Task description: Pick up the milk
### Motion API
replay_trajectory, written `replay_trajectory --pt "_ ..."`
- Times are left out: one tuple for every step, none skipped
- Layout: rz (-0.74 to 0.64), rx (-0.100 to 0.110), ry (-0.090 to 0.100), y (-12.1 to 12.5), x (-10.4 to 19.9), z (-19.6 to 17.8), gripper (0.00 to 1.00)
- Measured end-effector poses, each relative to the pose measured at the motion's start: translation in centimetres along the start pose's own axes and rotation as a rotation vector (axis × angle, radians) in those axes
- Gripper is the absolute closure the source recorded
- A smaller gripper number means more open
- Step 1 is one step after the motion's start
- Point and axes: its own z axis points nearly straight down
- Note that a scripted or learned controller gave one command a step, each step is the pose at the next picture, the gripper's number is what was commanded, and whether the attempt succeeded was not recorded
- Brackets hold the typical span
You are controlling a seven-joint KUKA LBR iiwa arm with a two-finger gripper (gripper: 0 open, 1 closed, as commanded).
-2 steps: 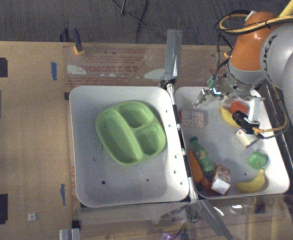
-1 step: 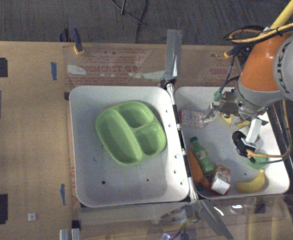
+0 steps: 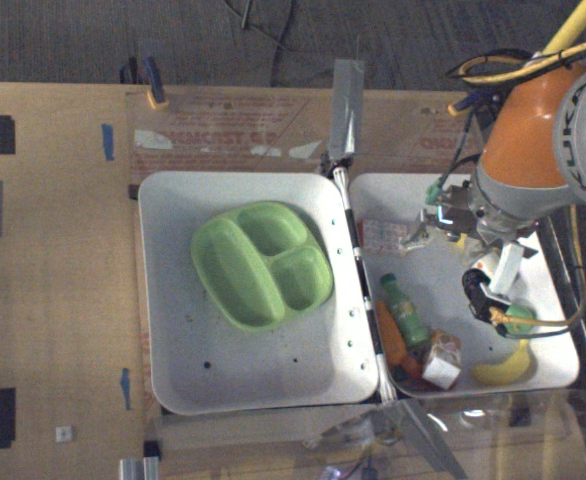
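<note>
Milk carton (image 3: 441, 360) in right bin (image 3: 443, 196), beside banana (image 3: 501, 368); gripper (image 3: 420, 233) aperture: cannot tell; arm (image 3: 533, 138) reads KUK

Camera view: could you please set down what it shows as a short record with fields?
left bin: holds a green divided plate
right bin: green bottle, carrot, milk carton, banana, grouped toward its lower edge in the picture
milk carton: between the carrot and the banana, not held
claw: above the right bin's upper part, apart from the milk carton
</note>
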Motion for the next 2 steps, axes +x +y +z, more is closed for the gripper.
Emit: replay_trajectory --pt "0.1 -0.01 0.0 -6.1 -4.5 9.6 0.0" --pt "0.204 -0.012 0.0 4.3 -1.5 9.6 0.0"
